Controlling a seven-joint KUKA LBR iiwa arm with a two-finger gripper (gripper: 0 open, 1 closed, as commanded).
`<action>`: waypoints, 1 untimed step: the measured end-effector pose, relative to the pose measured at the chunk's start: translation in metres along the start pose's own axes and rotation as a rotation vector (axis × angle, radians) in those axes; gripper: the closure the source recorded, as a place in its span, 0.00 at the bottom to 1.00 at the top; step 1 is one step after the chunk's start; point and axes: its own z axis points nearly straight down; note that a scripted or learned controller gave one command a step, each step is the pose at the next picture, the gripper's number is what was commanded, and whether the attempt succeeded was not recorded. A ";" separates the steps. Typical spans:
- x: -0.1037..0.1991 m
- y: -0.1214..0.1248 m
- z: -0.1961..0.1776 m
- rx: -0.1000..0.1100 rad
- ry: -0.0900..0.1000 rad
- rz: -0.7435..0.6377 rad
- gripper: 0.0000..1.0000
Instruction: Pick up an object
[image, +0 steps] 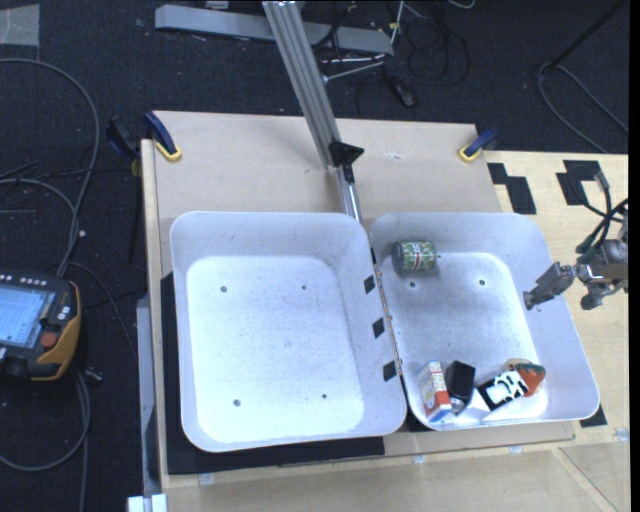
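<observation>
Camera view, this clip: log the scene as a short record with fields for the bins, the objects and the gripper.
left bin: white, shallow, nothing seen inside
right bin: white, shallow, holds all the objects
can: lying on its side, alone near the far edge of the right bin
near-edge cluster: small carton, black block, black-and-white box, orange item, close together
gripper: over the right rim of the right bin, nothing seen between its fingers
grasp: not yet made
</observation>
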 end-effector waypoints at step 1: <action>0.000 0.000 -0.010 0.000 0.000 -0.001 1.00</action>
